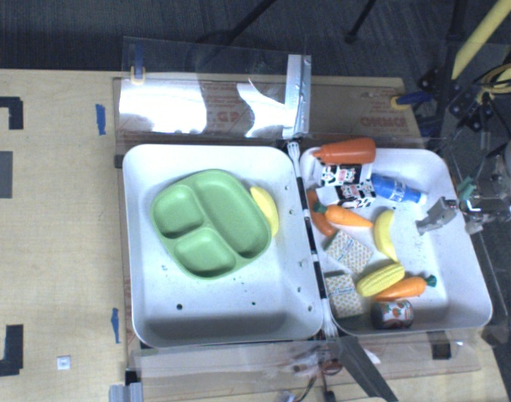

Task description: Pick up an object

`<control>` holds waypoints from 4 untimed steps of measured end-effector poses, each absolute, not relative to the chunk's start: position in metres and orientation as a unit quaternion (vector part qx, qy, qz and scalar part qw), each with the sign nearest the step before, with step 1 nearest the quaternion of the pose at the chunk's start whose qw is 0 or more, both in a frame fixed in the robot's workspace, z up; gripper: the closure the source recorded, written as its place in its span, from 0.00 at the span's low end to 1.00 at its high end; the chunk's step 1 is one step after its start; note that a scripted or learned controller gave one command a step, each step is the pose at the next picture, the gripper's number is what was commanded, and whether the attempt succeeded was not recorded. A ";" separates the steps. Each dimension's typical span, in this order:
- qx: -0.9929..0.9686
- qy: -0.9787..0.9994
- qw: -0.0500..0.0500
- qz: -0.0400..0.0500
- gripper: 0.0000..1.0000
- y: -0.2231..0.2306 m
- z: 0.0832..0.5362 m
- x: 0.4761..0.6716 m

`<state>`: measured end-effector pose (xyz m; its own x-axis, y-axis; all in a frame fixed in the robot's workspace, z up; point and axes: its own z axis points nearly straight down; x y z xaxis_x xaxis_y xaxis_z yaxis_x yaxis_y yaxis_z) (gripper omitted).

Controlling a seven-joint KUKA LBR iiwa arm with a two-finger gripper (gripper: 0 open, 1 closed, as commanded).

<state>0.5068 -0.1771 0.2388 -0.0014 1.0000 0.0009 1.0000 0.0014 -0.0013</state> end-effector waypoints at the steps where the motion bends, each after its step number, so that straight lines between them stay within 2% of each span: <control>1: -0.671 -0.741 0.000 0.000 0.00 -0.160 0.122 0.522; 2: -0.542 -0.840 -0.004 -0.001 0.00 -0.156 0.087 0.570; 3: -0.542 -0.841 -0.004 -0.001 0.00 -0.156 0.087 0.570; 4: -0.542 -0.840 -0.008 -0.002 1.00 -0.157 0.098 0.572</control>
<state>0.5718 -0.1567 0.0985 -0.4120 0.9111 -0.0102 0.9110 0.4121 0.0123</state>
